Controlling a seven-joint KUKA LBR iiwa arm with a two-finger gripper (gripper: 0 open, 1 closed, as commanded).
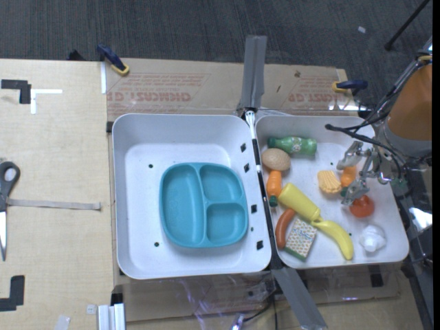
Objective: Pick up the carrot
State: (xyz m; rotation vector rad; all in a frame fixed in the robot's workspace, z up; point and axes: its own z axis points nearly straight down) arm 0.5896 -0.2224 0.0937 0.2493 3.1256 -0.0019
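A stubby orange carrot (274, 183) with a green end lies at the left side of the right bin (393, 253), between a brown potato (276, 159) and a yellow bottle (299, 201). My gripper (351, 177) hangs over the right part of that bin, far to the right of that carrot. A second small orange piece (349, 175) shows between its metal fingers (355, 192), and they look shut on it. The piece sits just above a red tomato (361, 205) and beside a yellow corn piece (330, 181).
The right bin also holds a green bottle (293, 144), a banana (337, 236), a red sausage (283, 227), a small box (300, 239) and a white lump (372, 239). In the left bin (130, 184) lies a teal divided plate (204, 204). Scissors (5, 184) lie on the bench.
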